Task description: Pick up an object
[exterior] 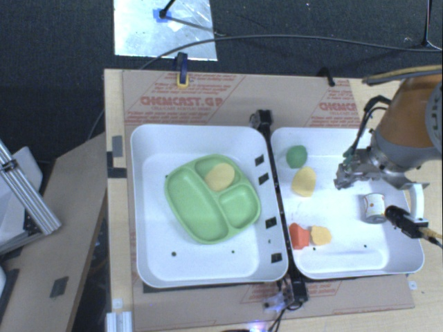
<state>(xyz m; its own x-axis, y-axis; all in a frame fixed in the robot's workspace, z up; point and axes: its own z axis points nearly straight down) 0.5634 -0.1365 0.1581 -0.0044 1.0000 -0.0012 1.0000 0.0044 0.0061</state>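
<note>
Claw (pixel 346 175) hangs over the right bin (pixel 405 258), toward its 3 o'clock side; whether it is wide or narrow I cannot tell. At its 9 o'clock lies a yellow lump (pixel 304 181), near but apart, with a green ball (pixel 296 155) at 10 o'clock. An orange piece (pixel 299 236) touches another yellow piece (pixel 320 236) at 7 o'clock. The left bin (pixel 156 254) holds a green divided plate (pixel 201 213) (one yellow bit (pixel 220 177) in a compartment).

Pretty bright, even overhead light, soft shadows. The two shallow white plastic bins (pixel 208 272) look slightly blown out, and the crinkly silver foil sheet (pixel 165 18) at the far side glares. Whole frame's a bit soft and grainy.
</note>
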